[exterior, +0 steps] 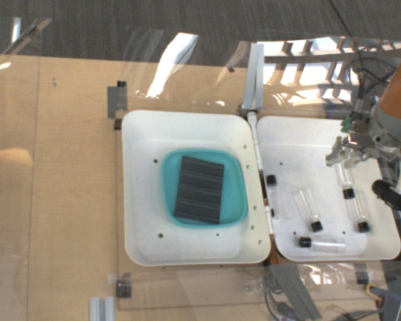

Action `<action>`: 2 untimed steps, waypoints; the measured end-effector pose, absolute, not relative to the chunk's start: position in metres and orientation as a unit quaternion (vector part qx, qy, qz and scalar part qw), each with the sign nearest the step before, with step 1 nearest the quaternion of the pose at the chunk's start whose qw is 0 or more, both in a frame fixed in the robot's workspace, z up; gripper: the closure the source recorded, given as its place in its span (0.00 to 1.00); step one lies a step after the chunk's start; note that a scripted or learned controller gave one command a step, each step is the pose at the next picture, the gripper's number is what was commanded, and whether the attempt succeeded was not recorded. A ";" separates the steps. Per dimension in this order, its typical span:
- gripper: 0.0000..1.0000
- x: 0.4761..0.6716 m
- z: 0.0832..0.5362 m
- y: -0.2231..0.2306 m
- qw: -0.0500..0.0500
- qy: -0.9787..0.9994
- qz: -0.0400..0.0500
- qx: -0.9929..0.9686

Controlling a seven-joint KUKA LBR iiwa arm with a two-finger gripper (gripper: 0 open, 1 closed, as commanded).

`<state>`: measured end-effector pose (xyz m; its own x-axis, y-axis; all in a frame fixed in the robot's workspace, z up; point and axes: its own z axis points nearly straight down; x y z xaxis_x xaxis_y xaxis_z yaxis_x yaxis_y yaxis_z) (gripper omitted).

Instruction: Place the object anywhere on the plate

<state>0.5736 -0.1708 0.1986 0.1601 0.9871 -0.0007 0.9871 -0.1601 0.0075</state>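
Observation:
A dark grey ribbed rectangular block lies flat on the teal plate, which sits in the middle of the left bin. My gripper hangs over the upper right part of the right bin, far to the right of the plate and block. Right below it lies a clear tube with a black cap. Nothing from the plate is near the gripper.
Several clear tubes with black caps lie in the right bin, such as one near its middle and one along the front wall. A small black cap sits by the divider between the bins. Cables and a metal frame stand behind.

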 end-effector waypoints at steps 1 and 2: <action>0.00 0.574 0.199 -0.171 0.003 0.648 0.002 0.762; 0.00 0.566 0.438 -0.128 0.006 0.676 0.004 0.737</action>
